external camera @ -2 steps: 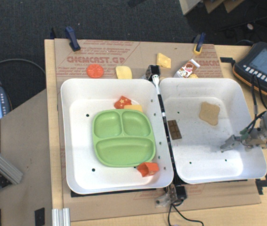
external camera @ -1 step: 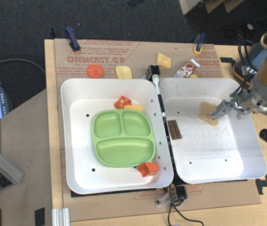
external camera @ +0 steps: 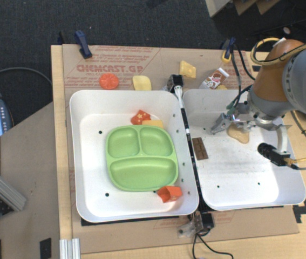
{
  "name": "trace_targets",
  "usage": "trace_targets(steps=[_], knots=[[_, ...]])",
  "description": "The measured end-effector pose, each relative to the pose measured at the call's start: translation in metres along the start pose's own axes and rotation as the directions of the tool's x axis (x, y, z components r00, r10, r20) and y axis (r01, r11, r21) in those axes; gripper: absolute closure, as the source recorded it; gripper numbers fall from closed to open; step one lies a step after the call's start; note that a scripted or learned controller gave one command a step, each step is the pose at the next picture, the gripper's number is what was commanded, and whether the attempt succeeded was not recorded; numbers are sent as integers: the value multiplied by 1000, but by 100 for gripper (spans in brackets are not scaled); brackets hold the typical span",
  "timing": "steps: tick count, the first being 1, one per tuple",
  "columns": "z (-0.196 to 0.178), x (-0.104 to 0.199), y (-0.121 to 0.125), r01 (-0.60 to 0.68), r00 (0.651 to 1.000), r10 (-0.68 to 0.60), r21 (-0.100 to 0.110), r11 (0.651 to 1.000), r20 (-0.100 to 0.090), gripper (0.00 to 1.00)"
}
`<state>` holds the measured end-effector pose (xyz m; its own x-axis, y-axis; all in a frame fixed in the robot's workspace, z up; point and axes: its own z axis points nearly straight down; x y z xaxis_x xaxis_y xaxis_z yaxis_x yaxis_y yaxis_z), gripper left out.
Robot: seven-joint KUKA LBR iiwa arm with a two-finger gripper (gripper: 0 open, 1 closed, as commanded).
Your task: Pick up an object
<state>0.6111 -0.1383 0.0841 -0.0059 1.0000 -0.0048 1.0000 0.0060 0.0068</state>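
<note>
Arm's gripper [external camera: 233,124] low in the right bin [external camera: 250,193], fingers spread, one beside a tan lump [external camera: 239,136] half hidden under the wrist, hard to identify, can't tell if they touch it.

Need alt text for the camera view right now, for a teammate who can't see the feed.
The grey arm's pincer hangs over the right bin, beside a tan object and near a brown block. The left bin holds a green divided plate with small red and orange pieces at its edges.
</note>
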Motion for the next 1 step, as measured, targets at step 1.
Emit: trace_targets(steps=[1], knots=[[-52,-48,-39,-11,1000,11,5,1000,-1,0]])
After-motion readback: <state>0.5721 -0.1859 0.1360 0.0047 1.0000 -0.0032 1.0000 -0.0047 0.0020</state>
